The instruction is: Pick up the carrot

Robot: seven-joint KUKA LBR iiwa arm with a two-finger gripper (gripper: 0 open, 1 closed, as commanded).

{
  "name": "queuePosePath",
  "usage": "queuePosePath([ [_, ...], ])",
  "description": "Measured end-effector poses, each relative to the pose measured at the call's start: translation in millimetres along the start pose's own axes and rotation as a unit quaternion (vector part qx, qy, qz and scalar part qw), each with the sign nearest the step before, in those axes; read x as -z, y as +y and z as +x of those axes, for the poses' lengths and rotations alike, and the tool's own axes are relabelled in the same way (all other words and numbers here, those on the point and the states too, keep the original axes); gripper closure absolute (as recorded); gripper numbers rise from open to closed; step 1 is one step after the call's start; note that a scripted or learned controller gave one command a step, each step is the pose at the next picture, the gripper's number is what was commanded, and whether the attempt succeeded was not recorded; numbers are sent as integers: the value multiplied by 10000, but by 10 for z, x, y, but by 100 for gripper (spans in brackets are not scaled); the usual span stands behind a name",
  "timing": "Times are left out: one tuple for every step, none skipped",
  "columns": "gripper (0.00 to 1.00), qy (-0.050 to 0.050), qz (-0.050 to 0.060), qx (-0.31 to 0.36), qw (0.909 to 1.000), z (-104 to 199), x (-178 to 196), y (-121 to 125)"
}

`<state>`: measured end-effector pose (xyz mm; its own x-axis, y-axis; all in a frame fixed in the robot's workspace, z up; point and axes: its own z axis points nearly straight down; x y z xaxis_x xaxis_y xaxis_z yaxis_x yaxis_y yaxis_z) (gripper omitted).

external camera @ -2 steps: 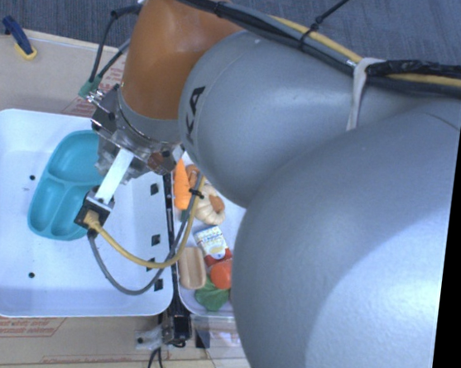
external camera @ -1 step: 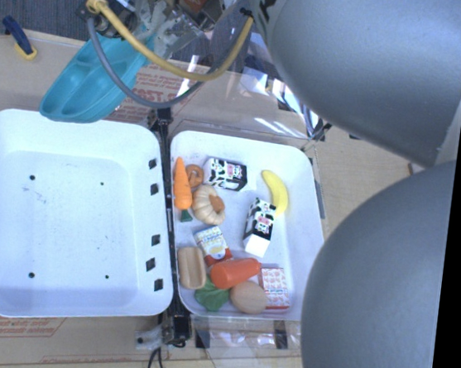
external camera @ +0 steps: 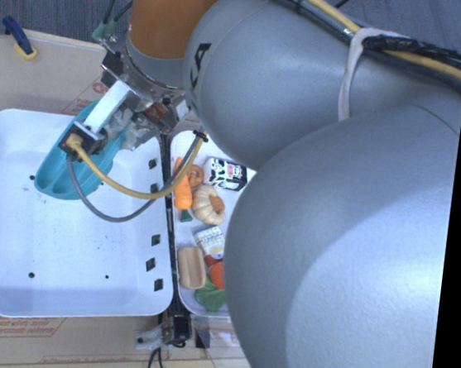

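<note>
- Left bin [external camera: 2, 276]: gripper [external camera: 56, 174] above its upper part, fingers' state impossible to tell.
- Right bin [external camera: 187, 142]: carrot [external camera: 182, 194], bread roll [external camera: 208, 205], other toy foods.

Bench [external camera: 46, 56] bears two white bins [external camera: 2, 276], side by side.

arm [external camera: 338, 192]: grey, orange band at 12 o'clock
bins [external camera: 9, 218]: white, small black marks
carrot [external camera: 184, 192]: orange
gripper [external camera: 56, 174]: blue scoop-like end, white body
hose [external camera: 121, 192]: yellow, with a grey one beside it
carton [external camera: 225, 172]: white with black blotches
bread [external camera: 190, 267]: tan
leaf [external camera: 210, 298]: green
worktop [external camera: 54, 57]: pale brown
clamp [external camera: 19, 38]: blue, yellow tip
</note>
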<state>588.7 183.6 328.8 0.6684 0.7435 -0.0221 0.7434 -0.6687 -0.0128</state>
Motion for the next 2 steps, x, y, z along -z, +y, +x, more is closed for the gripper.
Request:
queuePosePath([
  [100,-96,-52,-973,9952,-22,-1481,-304],
  [100,-81,-27,-1827,9831,-232,-2441,-91],
])
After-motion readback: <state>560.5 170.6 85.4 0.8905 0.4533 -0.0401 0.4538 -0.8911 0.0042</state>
